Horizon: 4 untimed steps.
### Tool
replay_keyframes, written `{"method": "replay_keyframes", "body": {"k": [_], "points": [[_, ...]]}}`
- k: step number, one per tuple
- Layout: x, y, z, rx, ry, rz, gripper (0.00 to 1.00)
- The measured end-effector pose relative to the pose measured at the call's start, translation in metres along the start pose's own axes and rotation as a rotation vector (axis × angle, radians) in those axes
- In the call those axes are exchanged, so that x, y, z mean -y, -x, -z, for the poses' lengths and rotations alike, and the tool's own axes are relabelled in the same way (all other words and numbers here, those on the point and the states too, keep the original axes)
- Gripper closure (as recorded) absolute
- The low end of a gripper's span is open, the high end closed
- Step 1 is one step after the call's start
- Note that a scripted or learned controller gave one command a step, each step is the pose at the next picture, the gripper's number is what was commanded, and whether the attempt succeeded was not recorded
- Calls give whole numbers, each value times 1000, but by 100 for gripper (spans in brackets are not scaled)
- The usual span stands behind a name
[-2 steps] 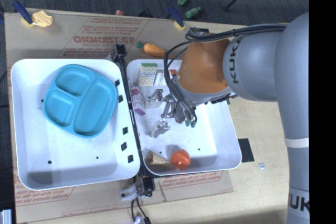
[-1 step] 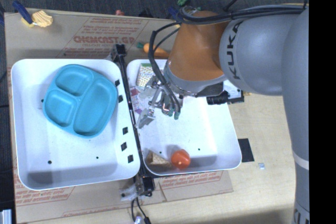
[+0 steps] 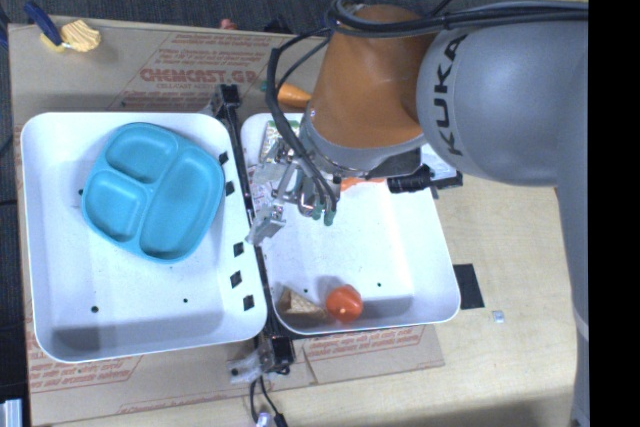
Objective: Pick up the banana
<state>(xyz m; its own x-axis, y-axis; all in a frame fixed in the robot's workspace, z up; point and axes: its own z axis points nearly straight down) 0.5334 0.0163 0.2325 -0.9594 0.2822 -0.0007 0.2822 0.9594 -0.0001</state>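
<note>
My gripper (image 3: 288, 198) hangs low over the left part of the right bin (image 3: 420, 260), close to the divider between the two bins. The grey arm with its orange band (image 3: 365, 85) reaches in from the right. It covers the back half of that bin and hides whatever lies beneath it. I cannot make out anything held at the gripper's tip.
A small red round fruit (image 3: 344, 302) and a brown piece (image 3: 298, 303) lie at the right bin's front edge. An orange object (image 3: 292, 96) peeks out behind the arm. A blue divided plate (image 3: 152, 188) sits in the left bin (image 3: 60, 315). A small yellow item (image 3: 80, 37) lies on the cardboard at far left.
</note>
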Motion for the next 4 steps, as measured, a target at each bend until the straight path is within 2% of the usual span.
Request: {"method": "replay_keyframes", "body": {"k": [1, 2, 3, 4], "points": [[-16, 70, 70, 2, 0, 428, 0], [-58, 42, 79, -1, -1, 215, 0], [-60, 103, 95, 3, -1, 198, 0], [-61, 103, 106, 6, -1, 201, 100]]}}
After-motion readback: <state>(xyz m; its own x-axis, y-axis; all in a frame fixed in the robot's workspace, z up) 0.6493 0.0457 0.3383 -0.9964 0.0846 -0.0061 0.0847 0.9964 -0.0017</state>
